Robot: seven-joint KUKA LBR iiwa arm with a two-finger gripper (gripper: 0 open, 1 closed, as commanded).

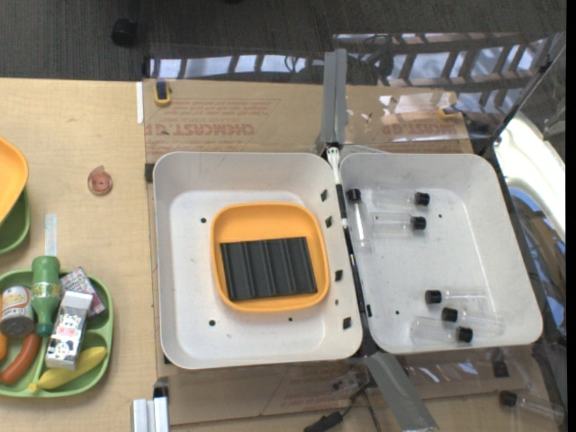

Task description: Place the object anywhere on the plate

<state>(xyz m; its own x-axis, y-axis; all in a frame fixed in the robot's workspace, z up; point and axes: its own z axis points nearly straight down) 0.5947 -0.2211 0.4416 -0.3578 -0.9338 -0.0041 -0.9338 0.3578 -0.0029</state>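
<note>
No pick is judged begun: 5 clear black-capped vials lie scattered in the right bin, the orange plate waits in the left bin, and 1 vial must next be grasped; the gripper's state cannot be told.

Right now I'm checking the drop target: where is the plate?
In the camera view, the orange plate lies in the middle of the left bin, with a dark ridged block resting on it.

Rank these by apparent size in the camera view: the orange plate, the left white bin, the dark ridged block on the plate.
1. left white bin
2. orange plate
3. dark ridged block
</note>
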